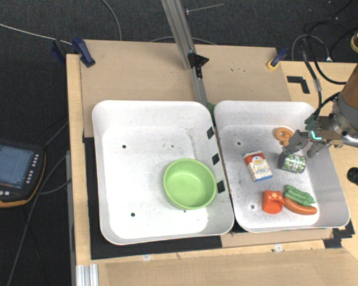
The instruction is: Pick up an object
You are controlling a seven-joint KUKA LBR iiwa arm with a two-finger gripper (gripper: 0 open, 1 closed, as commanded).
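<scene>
My gripper (305, 146) hangs over the right side of the right bin (328, 183), fingers spread open with nothing between them. Just below and left of its fingertips lies a small green can (294, 163) on its side. An orange ring-shaped piece (283, 134) rests behind the left finger. A red and white carton (258, 165) lies left of the can. Toward the front of this bin are a red toy (272, 201) and a green and orange vegetable toy (300, 199).
A green bowl (190, 184) sits in the left bin (125, 159) near its front right corner. A metal pole (182, 28) slants up from between the bins. Cables and a teach pendant (12, 168) lie off the bench to the left.
</scene>
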